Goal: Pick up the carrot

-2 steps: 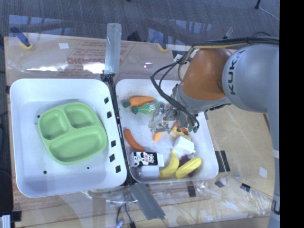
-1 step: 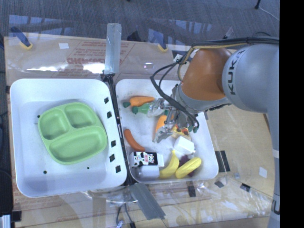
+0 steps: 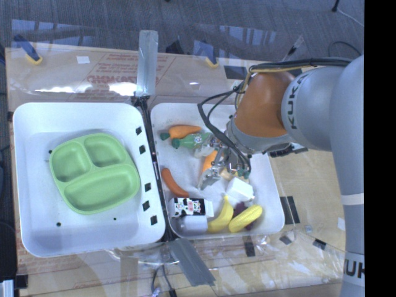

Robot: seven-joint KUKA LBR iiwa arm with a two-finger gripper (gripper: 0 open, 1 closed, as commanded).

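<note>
Item: right bin (image 3: 266, 166), centre-right of the frame, crowded. Contents as I read them from my station:

- Carrot (image 3: 184, 130), orange with a green end, lying at the bin's upper left, just above a green toy (image 3: 192, 142).
- Small orange piece (image 3: 210, 160) near the bin's middle, right at the gripper (image 3: 213, 173).
- Orange sausage-like item (image 3: 172, 181) along the left wall.
- Black-and-white carton (image 3: 189, 207), banana (image 3: 221, 218) and yellow corn-like piece (image 3: 245, 218) along the lower edge; a white block (image 3: 240, 189) just above them.

Item: left bin (image 3: 31, 166), holding a green divided plate (image 3: 94, 172).

Gripper state: low over the middle of the right bin, beside the small orange piece; I cannot tell whether it is clenched or released, nor whether it grips anything.

Risks, my judgement: three orange things lie close together, so I may close on the wrong one. The carrot sits well apart from the gripper, toward the upper left. It touches or nearly touches the green toy, so a grasp could catch both or push the carrot against the wall. The cables (image 3: 213, 113) hanging over that corner could brush the objects.
</note>
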